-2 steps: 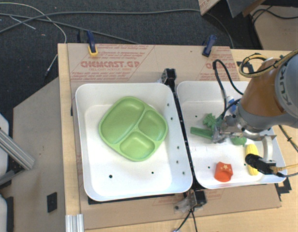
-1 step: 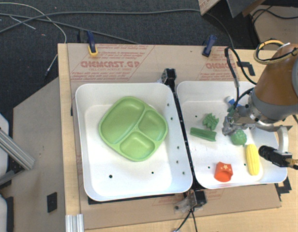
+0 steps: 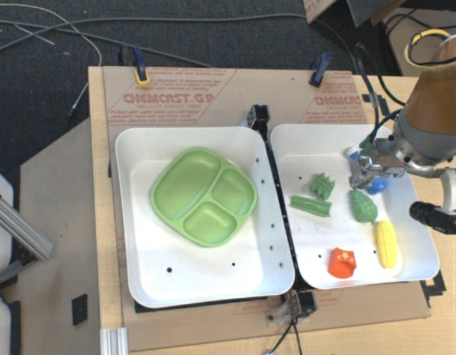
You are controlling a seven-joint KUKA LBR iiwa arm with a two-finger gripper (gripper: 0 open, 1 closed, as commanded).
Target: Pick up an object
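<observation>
The worktop (image 3: 102, 198) bears two shallow white bins side by side. At the 9 o'clock side of the scene, the left bin (image 3: 139, 272) holds one thing: a green divided plate (image 3: 204, 196) with three compartments, lying flat near the bin's middle.

The right bin (image 3: 306, 265) holds the loose pieces, any of which could serve as the object to pick. Counted from its left: one long green vegetable (image 3: 310, 206), one small spiky green piece (image 3: 323, 186) just at its 1 o'clock, one red pepper (image 3: 343, 262) toward 6 o'clock in the bin, one rounded green lump (image 3: 364, 207), one yellow corn cob (image 3: 386, 243) at the lump's 5 o'clock, and one blue piece (image 3: 375, 186) partly hidden under the arm. That makes six pieces, four colours.

The hand (image 3: 365, 174) sits at about 2 o'clock in the right bin, low over the blue piece and just above the green lump. Whether it is apart or together I cannot tell; the wrist blocks the tips.

The risk is crowding. The blue piece and the green lump lie touching or nearly so, so a descent between them may nudge one aside or pinch both. The rounded lump could also squirt out of a closing grip.
</observation>
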